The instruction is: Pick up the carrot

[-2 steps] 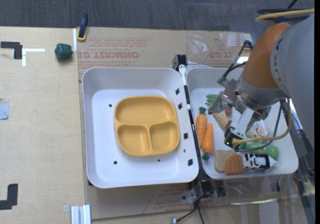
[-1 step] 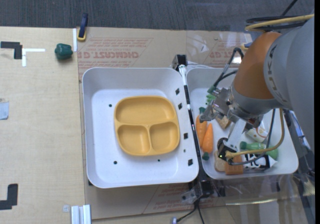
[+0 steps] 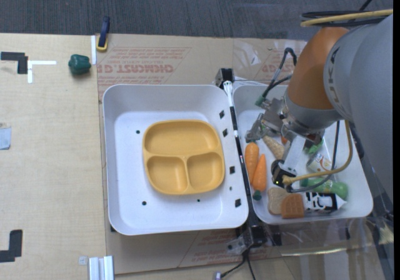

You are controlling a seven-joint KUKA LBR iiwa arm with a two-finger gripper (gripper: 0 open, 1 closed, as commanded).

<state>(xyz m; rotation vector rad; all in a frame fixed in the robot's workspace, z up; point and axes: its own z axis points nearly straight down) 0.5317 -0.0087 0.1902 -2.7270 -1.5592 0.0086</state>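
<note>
Two orange carrot-shaped pieces lie along the left wall of the right bin (image 3: 359,207): one carrot (image 3: 251,156) nearer the back and a second orange piece (image 3: 259,174) just in front of it. My gripper (image 3: 275,137) hangs low over the right bin, just right of and slightly behind the carrots, under the orange-banded wrist (image 3: 312,79). The wrist and cables hide much of the gripper. Nothing orange shows held in it.
The left bin (image 3: 119,166) holds a yellow three-part plate (image 3: 184,155). In the right bin lie a bread slice (image 3: 277,199), a brown toast piece (image 3: 292,207), a green item (image 3: 328,189) and a beige piece (image 3: 273,146). A green lump (image 3: 79,64) sits on the bench.
</note>
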